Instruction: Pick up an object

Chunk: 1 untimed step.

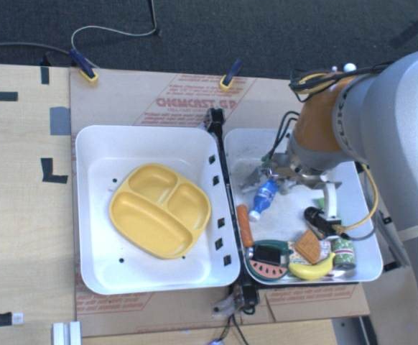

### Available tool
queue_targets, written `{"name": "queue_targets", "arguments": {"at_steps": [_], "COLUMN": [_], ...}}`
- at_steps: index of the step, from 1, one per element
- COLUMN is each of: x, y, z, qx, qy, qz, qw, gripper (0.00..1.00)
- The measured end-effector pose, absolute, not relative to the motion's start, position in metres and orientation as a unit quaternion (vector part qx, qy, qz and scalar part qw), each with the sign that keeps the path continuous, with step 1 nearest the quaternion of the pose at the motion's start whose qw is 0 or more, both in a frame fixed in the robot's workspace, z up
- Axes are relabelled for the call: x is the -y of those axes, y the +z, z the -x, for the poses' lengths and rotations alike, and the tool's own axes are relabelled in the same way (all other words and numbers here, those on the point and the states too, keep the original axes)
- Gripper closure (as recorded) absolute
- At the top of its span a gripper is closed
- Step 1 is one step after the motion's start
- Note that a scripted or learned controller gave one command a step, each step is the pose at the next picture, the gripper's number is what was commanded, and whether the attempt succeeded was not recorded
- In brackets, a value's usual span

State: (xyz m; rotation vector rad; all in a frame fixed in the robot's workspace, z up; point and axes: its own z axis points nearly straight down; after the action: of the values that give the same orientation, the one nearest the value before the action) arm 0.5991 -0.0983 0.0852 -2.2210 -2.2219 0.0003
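Along the right bin's (370, 268) near rim lie a watermelon slice (266, 269), a banana (311, 268), a cracker (308, 246) and a small can (342, 252). Beyond them sits an orange carrot (245, 225) by the divider, then a blue bottle (263, 197) — the gripper (272, 180) hovers right at it, its grip impossible to judge. The left bin (94, 214) holds a yellow divided plate (160, 209).

Arm (388, 113): smooth grey housing, orange band (320, 124) above the wrist, black and yellow cables (317, 81) routed along the wrist.
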Motion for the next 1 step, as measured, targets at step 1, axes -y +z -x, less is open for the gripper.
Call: {"name": "queue_targets", "arguments": {"at_steps": [1], "x": [0.0985], "y": [0.0948], "z": [-0.5995], "qx": [0.707], "qy": [0.0], "qz": [0.707], "qw": [-0.001], "gripper": [1.0]}}
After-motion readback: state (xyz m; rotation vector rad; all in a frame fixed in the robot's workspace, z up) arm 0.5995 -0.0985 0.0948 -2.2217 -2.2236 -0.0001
